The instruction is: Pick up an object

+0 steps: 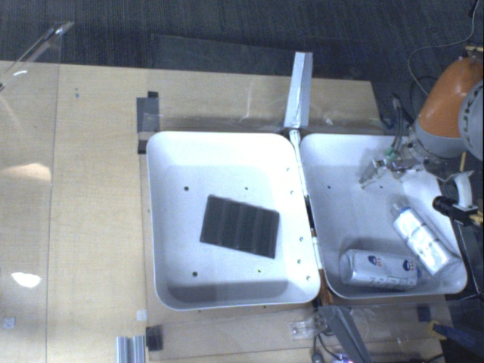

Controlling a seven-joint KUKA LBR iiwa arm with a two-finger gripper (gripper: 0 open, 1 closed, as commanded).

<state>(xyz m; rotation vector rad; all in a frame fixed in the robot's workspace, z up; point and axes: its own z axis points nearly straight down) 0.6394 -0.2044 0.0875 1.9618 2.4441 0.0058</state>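
We can read no text anywhere; the silver can point(379, 269) carries small blue and red marks, too blurred to make out; the white bottle point(420, 240) shows no legible label.

The hand point(376, 170) hangs over the far part of the right bin point(333, 203). Nearer than it, in that bin, lie a bottle point(420, 240) and a can point(380, 269); well to its left, a flat pad point(240, 226) lies in the left bin point(174, 172).
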